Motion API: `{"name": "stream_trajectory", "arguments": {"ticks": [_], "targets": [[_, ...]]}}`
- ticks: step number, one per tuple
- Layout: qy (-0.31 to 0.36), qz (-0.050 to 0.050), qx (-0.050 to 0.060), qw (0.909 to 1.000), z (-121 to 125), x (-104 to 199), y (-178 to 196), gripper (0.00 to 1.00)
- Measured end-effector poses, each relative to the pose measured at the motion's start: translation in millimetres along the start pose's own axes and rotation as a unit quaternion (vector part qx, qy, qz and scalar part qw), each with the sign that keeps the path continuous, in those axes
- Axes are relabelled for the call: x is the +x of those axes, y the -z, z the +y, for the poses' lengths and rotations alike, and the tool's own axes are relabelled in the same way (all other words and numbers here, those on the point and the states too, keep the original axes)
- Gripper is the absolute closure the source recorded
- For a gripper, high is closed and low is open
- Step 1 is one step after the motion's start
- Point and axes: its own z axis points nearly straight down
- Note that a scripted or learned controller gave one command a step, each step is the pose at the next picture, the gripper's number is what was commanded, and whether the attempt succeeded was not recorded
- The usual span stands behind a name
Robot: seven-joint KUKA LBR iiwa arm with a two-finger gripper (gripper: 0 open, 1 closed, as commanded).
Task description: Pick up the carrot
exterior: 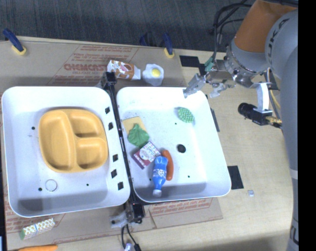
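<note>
Gripper [199, 83] over right bin's [218, 149] far rim, carrot [169, 164] beside bottle [159, 174]

The small orange carrot [169, 164] is crowded on its left by a blue plastic bottle [159, 174] lying touching it, with a maroon snack packet [147, 155] just beyond. Open white bin floor [197, 156] is seen to its right and above, broken only by a small dark hole [180, 149] and a green netted ball [186, 114] farther up.
</note>
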Motion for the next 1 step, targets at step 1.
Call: {"name": "stream_trajectory", "arguments": {"ticks": [1], "targets": [[0.012, 0.001, 0.001, 0.9999, -38.0, 63.0, -128.2, 0.0]]}}
